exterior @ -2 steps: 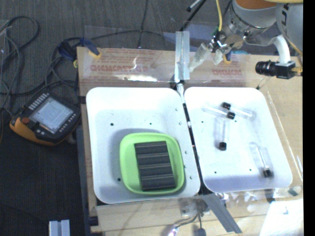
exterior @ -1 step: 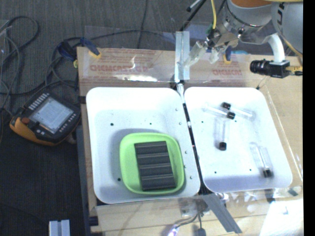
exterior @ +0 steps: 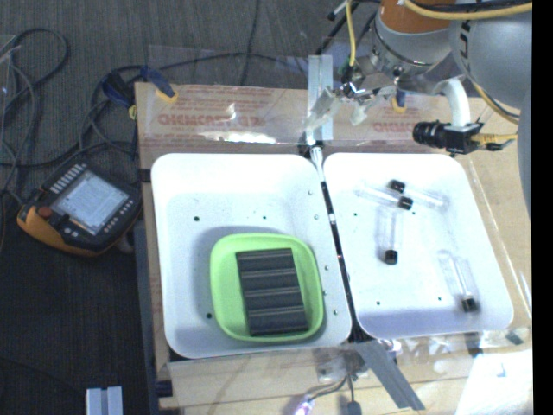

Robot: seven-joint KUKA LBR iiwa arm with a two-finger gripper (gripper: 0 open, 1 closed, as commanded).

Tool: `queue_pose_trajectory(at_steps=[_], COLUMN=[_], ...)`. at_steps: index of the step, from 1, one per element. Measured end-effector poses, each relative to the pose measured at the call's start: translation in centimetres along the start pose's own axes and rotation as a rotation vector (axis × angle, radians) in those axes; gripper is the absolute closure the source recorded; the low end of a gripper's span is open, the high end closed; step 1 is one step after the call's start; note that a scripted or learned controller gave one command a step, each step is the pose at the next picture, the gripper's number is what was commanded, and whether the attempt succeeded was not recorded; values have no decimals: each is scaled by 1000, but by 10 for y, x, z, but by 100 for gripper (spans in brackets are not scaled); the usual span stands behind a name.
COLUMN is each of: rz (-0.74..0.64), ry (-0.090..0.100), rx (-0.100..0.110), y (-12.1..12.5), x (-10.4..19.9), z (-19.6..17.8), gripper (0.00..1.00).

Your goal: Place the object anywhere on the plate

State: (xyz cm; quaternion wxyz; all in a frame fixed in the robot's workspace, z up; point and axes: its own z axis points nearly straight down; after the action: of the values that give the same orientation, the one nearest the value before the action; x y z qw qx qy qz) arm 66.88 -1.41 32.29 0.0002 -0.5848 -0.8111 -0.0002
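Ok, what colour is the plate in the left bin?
Light green square plate, clearest in the camera view.

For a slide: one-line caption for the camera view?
Green plate bearing a dark ribbed block in the left bin; clear vials in the right bin.

Two white bins are seen side by side on the bench. In the left bin (exterior: 173, 188) a green plate (exterior: 223, 296) is set toward six o'clock, with a dark ribbed block (exterior: 272, 290) laid on it. In the right bin (exterior: 484, 305) four clear tubes (each black-capped) are scattered: two (exterior: 399, 195) crossing near twelve o'clock, one (exterior: 388, 236) near the centre, one (exterior: 456, 277) toward four o'clock. The gripper (exterior: 356, 89) is held above the bench beyond the bins' far edge, at twelve o'clock.
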Motion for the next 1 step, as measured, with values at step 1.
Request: queue_pose_trajectory(at_steps=[1], rz=[24], ry=[-1], rx=[-1], y=[5], x=[17], z=[-13], gripper=[0])
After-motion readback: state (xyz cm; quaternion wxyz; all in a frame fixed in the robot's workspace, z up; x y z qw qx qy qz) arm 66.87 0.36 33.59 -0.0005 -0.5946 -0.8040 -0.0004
